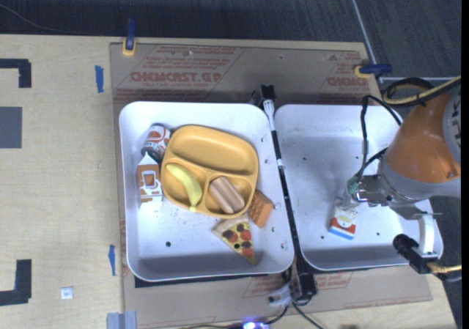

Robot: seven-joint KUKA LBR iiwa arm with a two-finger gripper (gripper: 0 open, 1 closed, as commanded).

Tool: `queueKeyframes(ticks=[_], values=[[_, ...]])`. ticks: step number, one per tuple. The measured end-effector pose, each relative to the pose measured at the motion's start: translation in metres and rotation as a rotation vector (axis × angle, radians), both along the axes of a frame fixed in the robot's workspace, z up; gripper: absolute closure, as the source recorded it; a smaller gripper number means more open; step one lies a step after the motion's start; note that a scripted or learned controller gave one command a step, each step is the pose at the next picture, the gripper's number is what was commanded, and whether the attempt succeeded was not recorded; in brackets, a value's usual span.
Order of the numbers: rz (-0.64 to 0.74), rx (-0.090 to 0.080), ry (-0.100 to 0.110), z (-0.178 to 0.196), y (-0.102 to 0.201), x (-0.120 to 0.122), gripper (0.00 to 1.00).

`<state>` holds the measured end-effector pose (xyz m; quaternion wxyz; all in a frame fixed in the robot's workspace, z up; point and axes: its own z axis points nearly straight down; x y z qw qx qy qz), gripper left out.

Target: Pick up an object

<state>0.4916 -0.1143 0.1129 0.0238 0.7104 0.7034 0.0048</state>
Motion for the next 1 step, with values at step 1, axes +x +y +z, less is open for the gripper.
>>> queueKeyframes(ticks=[1], values=[[0.011,0.028,0.04,0.0719,0.0885,0.0322,1.0]])
